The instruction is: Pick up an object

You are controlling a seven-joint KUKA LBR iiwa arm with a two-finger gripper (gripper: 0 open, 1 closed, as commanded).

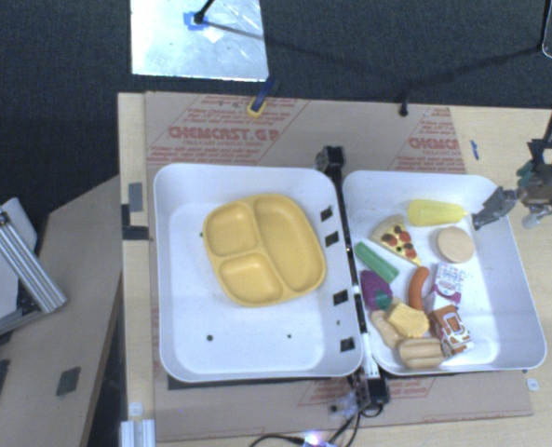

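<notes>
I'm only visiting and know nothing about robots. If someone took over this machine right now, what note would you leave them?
Gripper: at the right bin's upper right rim, nothing between its fingers that I can see; open or shut is unclear.
Toy food lies in the right bin: yellow corn, pizza slice, round cookie, sausage and more.
Left bin holds a yellow divided plate.
Done: nothing picked up yet.
Left: grasp and lift one object.
</notes>
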